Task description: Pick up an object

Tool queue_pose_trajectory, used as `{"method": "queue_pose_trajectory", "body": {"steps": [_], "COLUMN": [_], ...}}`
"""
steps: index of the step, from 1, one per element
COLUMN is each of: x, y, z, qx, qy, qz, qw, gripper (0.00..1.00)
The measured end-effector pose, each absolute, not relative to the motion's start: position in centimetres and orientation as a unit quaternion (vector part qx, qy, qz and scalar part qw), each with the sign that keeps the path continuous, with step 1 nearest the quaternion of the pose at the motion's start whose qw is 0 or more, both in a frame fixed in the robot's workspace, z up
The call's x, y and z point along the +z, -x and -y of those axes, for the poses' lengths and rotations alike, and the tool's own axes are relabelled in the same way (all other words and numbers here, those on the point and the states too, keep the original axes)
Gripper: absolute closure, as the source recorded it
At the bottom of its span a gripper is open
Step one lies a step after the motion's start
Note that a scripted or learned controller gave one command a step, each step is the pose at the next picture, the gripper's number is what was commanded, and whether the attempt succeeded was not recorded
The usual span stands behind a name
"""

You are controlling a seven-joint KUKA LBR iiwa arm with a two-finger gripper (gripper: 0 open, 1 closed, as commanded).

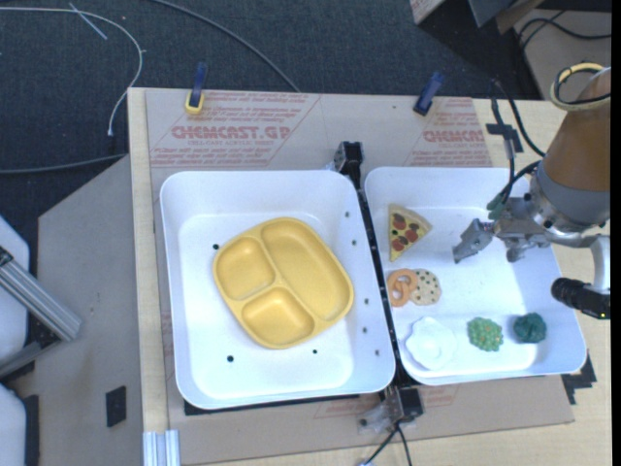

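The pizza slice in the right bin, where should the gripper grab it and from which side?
The pizza slice lies flat with open floor around it, so come straight down from above and pinch across its two slanted edges near the narrow lower tip. The wide crust end looks harder to span.

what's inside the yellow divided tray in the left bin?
Nothing visible in the three compartments of the yellow plastic divided tray; their floors show bare. It sits in the left white bin. Whatever lies beneath the tray is covered.

Dark carpet (291, 27), cables, cardboard bench (243, 129).
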State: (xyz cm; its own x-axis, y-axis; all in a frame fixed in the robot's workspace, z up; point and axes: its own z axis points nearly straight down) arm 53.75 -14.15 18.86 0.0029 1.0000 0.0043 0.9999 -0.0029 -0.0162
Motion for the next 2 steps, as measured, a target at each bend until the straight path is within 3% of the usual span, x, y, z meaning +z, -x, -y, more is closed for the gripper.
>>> {"method": "queue_pose_trajectory", "body": {"steps": [1, 2], "x": [19.6, 15.3], "y": [-54.1, -54.4], "z": [14.1, 13.8], "qx": [-0.0001, 0.0008], "qy": [0.707, 0.707], "qz": [0.707, 0.707], "qw": [0.001, 0.003], "gripper": [0.0, 0.0]}}
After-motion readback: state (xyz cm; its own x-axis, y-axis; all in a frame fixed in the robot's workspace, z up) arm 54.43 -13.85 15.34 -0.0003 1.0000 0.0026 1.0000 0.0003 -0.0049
